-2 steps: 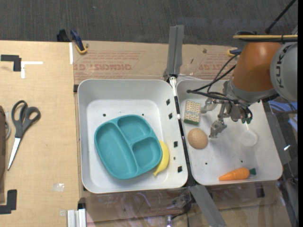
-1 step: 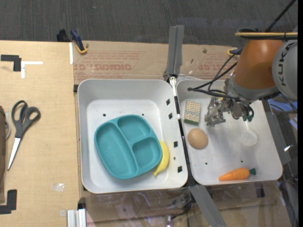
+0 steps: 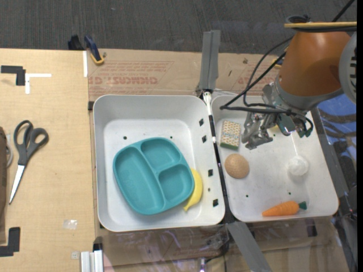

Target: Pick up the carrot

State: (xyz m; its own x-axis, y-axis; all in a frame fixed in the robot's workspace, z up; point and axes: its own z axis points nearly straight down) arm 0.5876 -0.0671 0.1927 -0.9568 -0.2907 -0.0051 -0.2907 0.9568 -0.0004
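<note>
The carrot (image 3: 282, 209), orange with a green tip, lies near the front edge of the right bin (image 3: 317, 169). My gripper (image 3: 256, 137) hangs over the back half of that bin, well behind and to the left of the carrot, with nothing seen between its fingers. The arm's orange band (image 3: 312, 61) rises above it at the right.
In the right bin lie a tan egg-shaped object (image 3: 237, 166), a small patterned box (image 3: 229, 134) and a white round object (image 3: 297, 166). The left bin (image 3: 113, 118) holds a teal divided plate (image 3: 153, 175) with a banana (image 3: 196, 190) beside it. Scissors (image 3: 24, 152) lie on the bench at left.
</note>
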